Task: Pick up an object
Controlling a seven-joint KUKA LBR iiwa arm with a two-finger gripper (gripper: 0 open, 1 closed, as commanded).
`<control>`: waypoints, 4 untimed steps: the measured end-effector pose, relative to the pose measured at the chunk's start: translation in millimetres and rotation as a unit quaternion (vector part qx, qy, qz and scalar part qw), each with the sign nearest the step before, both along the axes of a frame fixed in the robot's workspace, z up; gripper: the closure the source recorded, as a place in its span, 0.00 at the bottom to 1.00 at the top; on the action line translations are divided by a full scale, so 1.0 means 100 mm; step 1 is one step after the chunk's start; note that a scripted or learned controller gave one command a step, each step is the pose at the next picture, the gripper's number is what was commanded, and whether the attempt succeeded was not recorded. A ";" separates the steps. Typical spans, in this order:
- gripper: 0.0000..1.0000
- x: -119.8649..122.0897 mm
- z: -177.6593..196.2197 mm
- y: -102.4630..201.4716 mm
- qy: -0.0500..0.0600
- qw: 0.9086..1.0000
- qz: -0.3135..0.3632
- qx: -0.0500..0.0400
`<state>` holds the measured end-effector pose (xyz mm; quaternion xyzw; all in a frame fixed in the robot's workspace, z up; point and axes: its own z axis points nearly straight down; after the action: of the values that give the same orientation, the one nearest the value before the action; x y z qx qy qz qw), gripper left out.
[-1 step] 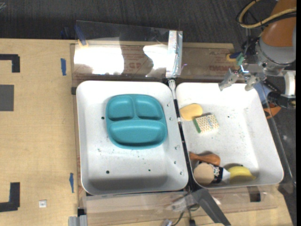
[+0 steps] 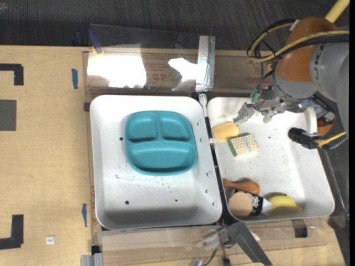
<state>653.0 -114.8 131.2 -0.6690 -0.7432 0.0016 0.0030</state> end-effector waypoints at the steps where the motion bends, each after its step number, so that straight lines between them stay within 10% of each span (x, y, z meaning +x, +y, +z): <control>1: 0.00 -0.29 -0.44 0.13 -0.006 0.999 0.045 -0.001; 2: 0.00 -0.84 -0.44 0.16 -0.006 1.000 -0.008 -0.001; 3: 1.00 -0.81 -0.32 0.16 -0.009 1.000 -0.008 -0.001; 4: 0.00 -0.82 -0.32 0.16 -0.009 1.000 -0.008 -0.001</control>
<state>571.3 -99.0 98.7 -0.6748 -0.7379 -0.0037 -0.0042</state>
